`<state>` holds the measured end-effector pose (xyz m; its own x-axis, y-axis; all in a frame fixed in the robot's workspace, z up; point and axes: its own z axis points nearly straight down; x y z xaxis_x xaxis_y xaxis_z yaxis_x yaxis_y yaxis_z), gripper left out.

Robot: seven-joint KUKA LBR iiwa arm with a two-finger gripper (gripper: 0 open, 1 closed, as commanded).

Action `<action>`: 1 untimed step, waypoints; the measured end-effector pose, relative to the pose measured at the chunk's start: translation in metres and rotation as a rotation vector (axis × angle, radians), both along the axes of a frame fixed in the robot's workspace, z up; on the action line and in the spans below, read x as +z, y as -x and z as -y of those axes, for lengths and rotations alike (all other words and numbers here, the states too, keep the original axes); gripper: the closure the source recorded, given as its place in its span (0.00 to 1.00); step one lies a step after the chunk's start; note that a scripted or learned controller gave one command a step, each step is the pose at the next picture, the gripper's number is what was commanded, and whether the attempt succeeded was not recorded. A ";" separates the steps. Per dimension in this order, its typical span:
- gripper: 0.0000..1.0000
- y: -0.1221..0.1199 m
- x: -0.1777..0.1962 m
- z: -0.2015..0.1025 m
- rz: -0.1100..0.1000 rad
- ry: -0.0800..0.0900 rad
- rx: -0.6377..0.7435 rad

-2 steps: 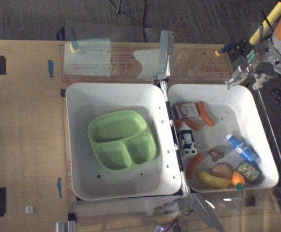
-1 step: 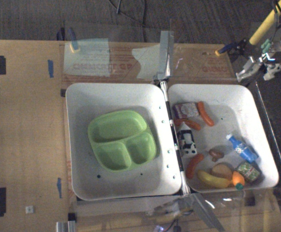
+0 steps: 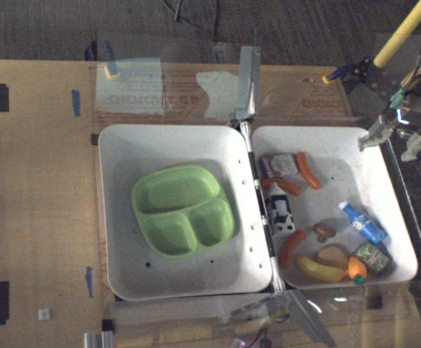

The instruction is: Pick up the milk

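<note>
Two shallow white bins side by side on a wooden desk. Left bin: one green divided plate with three compartments, lying flat near the middle. Right bin: the milk, a small white carton with black cow-pattern patches, lying against the bin's left wall, just beside the divider between the bins. Above it, a purple packet with an orange sausage to its right and a second sausage just below the packet. Below the milk, a reddish sausage set at a slant; near it a small brown piece, possibly a mushroom, though it is too small to tell. Along the front wall: a yellow banana, a tan rounded item, an orange carrot-like piece and a small green can. A blue bottle lies tilted near the right wall. The gripper is at the right bin's upper right corner, well apart from the milk; whether its fingers are released or clenched cannot be told.
</note>
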<state>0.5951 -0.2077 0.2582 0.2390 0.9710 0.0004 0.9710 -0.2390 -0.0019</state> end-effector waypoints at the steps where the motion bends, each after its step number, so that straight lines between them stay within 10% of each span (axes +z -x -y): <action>1: 0.00 0.081 -0.127 -0.008 -0.001 0.000 -0.201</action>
<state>0.5140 -0.1994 0.1313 0.4284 0.9036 -0.0001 0.9036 -0.4284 -0.0025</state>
